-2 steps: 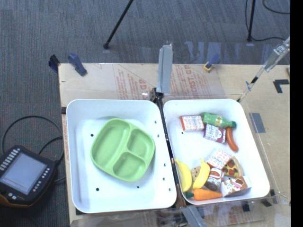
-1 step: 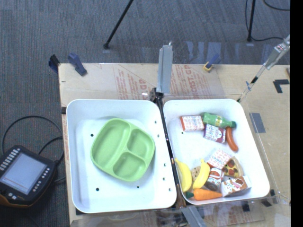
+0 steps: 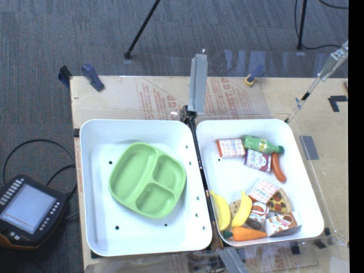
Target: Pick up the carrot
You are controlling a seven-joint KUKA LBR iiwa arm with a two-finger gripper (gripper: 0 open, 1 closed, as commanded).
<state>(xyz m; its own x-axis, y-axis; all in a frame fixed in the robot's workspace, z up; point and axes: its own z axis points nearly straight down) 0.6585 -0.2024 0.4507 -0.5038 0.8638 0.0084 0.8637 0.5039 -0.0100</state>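
Note:
The carrot is orange with a green top and lies along the front wall of the right bin. Its green end points left, close to two yellow bananas. Small snack boxes crowd it from behind and from the right.
The left bin holds a green three-part plate. In the right bin lie a red-white box, a green bottle, a sausage and a pizza slice. A pendant sits on the floor at left.

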